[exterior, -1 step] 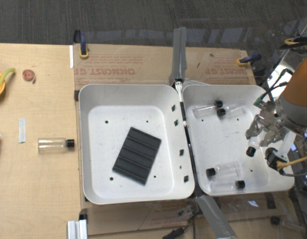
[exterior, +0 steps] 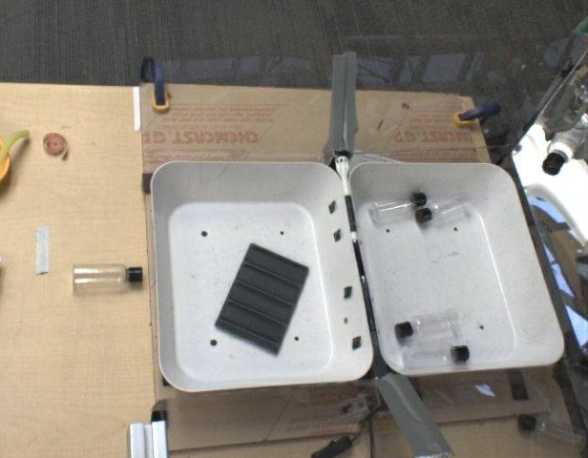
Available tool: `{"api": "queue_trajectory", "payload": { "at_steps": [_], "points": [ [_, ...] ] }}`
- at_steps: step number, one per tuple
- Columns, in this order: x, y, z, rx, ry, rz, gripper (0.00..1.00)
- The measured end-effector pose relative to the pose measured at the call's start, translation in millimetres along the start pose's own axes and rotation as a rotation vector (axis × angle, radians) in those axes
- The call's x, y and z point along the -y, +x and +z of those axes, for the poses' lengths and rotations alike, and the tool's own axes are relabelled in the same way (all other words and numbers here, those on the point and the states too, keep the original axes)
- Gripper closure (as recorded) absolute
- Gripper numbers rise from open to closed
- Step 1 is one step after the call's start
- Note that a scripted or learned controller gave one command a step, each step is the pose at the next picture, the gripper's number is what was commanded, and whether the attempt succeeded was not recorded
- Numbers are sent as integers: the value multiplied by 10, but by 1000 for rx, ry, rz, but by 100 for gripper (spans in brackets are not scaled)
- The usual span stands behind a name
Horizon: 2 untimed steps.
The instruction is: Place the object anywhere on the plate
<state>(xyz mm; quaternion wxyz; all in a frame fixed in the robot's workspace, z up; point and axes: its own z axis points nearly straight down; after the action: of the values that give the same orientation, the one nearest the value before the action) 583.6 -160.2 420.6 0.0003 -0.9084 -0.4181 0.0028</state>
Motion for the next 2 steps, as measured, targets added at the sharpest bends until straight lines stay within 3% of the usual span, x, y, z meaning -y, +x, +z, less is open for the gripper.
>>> {"api": "queue_trajectory", "payload": {
  "at_steps": [1, 2],
  "points": [
    [1391, 116, 1016, 1, 2, -167, 100],
    [2321, 1092, 915, 0, -2, -32, 100]
  ]
}}
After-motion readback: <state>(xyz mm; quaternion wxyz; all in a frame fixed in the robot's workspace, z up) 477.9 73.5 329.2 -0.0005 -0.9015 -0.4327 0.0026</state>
